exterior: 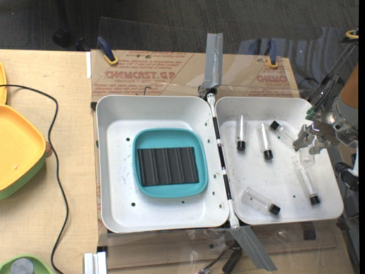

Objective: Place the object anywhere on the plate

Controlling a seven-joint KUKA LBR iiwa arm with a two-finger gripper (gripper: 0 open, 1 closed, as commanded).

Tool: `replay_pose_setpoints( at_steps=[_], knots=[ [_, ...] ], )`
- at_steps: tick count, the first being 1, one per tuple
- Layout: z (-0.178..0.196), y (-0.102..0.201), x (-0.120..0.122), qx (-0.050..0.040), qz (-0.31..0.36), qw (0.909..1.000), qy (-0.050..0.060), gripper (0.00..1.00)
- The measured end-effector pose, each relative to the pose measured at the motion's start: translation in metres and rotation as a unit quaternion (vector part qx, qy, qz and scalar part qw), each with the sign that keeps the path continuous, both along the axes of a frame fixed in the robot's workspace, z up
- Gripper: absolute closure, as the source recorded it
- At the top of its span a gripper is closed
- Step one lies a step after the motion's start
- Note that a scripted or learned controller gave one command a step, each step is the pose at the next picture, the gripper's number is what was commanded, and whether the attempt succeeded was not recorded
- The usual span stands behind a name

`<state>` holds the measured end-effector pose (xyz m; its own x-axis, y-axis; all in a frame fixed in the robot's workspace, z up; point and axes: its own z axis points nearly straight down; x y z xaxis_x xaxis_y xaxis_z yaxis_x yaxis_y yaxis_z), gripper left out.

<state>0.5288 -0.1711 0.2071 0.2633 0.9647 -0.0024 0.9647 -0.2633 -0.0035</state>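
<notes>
A teal plate with a dark ribbed middle lies in the left white bin. Several clear tubes with black caps lie loose in the right bin: one tube at the upper left, another tube beside it, and a third tube near the right wall. My gripper hangs over the right side of the right bin, just above that third tube. Its fingers stand open and nothing shows between them.
More tubes lie at the right bin's front and back. A yellow dish and a black cable rest on the wooden table to the left. Cardboard with clamps lines the back.
</notes>
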Motion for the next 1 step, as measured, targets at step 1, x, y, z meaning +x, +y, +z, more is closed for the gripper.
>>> replay_pose_setpoints(
  at_steps=[1],
  knots=[
    [0.0001,0.0,0.0,0.0,0.0,1.0,0.0,0.0]
  ],
)
